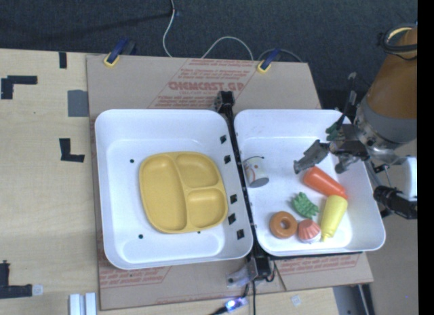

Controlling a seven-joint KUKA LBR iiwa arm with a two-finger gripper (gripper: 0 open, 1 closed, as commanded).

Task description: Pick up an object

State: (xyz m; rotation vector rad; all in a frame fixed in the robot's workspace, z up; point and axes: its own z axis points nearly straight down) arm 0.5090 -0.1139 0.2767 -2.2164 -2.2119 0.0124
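Hand [324, 159] hovers low over the right bin [271, 125], near its far right side. Fingers spread apart, nothing between them; one dark finger points left toward bin centre, the other sits to the right, over the bin's edge.

Closest candidate: orange carrot [324, 182], lying just below the hand on the bin floor, tilted, thick end toward the left finger. Cannot tell whether a fingertip touches it. Looks like moulded plastic play food: light, stiff, smooth and likely slippery, tapered so it may squirt out if pinched near the tip. Best hold judged to be across the thick middle, fingers square to its long axis.

Further below the hand, a cluster:
- yellow bottle-shaped piece [333, 216], touching or nearly touching the carrot's thin end
- green leafy piece [304, 205], left of the yellow one
- pink piece [308, 230] and brown doughnut [282, 225], near the bin's front wall

All crowded; a finger coming down there could nudge neighbours.

Well left of the hand: small grey cylinder [255, 170] on its side, round, likely to roll.

Left bin [112, 137] holds a yellow divided plate [183, 191]; flat, poor purchase.
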